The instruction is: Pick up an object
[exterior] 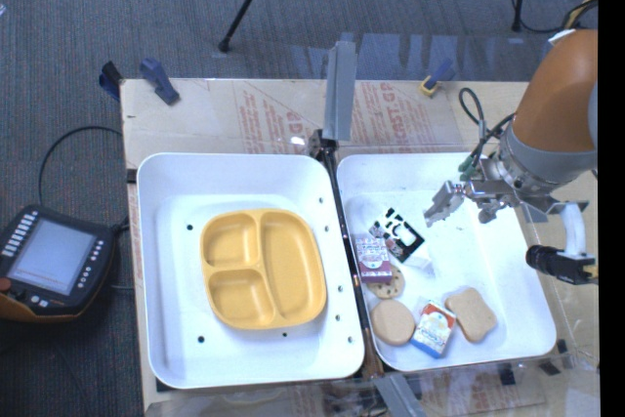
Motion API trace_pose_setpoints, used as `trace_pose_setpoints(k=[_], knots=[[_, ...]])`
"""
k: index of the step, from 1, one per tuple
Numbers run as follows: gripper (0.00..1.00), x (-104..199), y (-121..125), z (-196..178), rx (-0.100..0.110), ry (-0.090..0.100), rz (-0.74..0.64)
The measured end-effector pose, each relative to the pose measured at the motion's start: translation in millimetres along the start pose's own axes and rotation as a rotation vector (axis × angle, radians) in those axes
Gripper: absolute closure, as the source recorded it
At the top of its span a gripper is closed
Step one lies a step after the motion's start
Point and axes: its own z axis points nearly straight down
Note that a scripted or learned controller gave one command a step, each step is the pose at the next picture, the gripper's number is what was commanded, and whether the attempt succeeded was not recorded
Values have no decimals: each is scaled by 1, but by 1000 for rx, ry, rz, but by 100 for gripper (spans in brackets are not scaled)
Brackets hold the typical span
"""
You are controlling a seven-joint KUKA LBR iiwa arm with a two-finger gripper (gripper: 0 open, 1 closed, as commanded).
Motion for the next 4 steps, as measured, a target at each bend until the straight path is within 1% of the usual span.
trace_pose_setpoints(k=[1, 2, 3, 4], knots=[[0, 39, 29, 94, 8, 1, -16], [0, 41, 14, 124, -21, -2, -39], [100, 41, 15, 114, -22, 2, -33], [100, 99, 81, 29, -11, 0, 49]])
